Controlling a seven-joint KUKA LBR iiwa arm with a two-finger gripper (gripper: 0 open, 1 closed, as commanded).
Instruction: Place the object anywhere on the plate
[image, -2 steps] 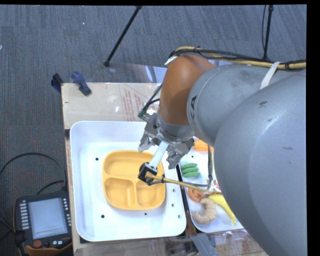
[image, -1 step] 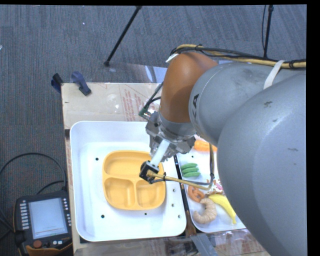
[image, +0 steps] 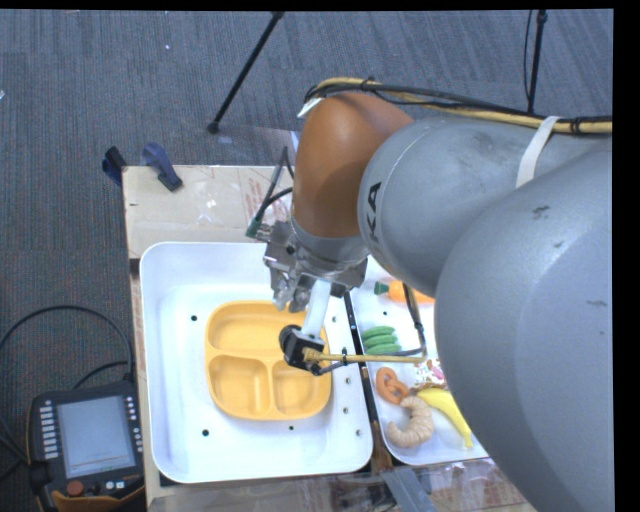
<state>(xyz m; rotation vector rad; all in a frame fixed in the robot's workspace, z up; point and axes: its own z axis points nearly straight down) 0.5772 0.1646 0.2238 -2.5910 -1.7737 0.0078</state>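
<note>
A yellow plate (image: 240, 385) with three compartments lies in the left white bin (image: 160, 400). My gripper (image: 286, 298) hangs over the plate's upper right part, just above its far rim. The wrist and arm hide that corner of the plate. I see no object between the gripper and the plate from this angle. Toy foods lie in the right bin: a green pea pod (image: 380, 338), an orange ring-shaped piece (image: 388, 383), a yellow banana (image: 447, 412) and a tan curled piece (image: 412, 425).
The big grey arm covers most of the right bin (image: 440, 455). An orange piece (image: 400, 293) peeks out beside the arm. A teach pendant (image: 90, 440) sits on the floor at the lower left. A tripod leg (image: 245, 70) stands behind the bench.
</note>
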